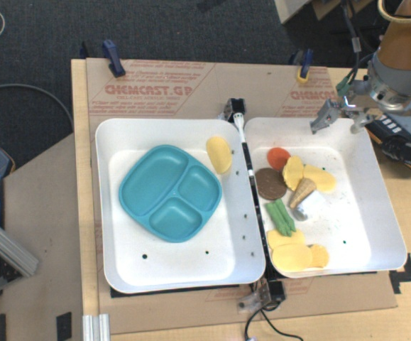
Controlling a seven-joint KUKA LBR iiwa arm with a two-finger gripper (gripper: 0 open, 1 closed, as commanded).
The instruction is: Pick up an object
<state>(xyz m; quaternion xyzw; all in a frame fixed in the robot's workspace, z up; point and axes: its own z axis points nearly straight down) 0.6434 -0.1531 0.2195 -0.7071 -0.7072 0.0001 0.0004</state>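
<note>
Nothing had been lifted: gripper (340, 114) hung at the right bin's (386, 212) far rim, fingers seemingly apart, gripping nothing; grasp remained.

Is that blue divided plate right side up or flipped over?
Right side up: the blue divided plate lies flat in the left bin, its three compartments facing up.

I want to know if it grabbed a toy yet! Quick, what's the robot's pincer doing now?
Pincer: open, holding nothing, up at the back edge of the right bin, away from the toys.
</note>
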